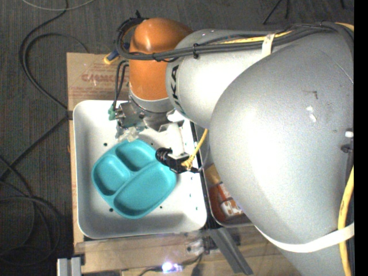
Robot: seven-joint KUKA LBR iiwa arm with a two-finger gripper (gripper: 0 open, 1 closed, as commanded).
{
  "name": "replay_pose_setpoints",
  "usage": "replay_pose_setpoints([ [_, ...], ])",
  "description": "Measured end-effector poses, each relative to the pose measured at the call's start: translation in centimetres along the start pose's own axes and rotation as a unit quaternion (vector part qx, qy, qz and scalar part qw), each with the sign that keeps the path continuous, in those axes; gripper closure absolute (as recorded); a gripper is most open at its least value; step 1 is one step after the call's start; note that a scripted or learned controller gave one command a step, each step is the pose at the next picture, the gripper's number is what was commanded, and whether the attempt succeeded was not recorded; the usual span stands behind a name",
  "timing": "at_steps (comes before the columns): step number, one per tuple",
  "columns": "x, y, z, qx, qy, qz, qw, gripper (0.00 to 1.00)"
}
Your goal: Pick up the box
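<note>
One risk: the gripper [127, 126], open or closed I cannot tell, sits just beside the plate [135, 180] in the left bin [83, 154], well apart from the box [225, 203], half-hidden under the arm [276, 125], so closing here would likely miss it.

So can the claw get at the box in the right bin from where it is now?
Probably not directly: the claw sits over the left white bin by the teal divided plate, while the brown box lies beneath the grey arm.

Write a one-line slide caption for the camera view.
Arm reaches over the left bin above a teal tray.
</note>
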State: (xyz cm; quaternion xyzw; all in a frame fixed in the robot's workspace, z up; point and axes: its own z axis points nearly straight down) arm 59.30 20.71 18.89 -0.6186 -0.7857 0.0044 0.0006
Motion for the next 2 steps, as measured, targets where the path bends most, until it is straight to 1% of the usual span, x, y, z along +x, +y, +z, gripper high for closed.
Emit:
replay_pose_setpoints([
  [1, 1.6, -2.2, 8.4, -0.004, 0.003, 0.027, 0.9996, 1.0],
  [2, -0.8, -8.0, -1.0, -0.002, 0.001, -0.181, 0.9834, 1.0],
])
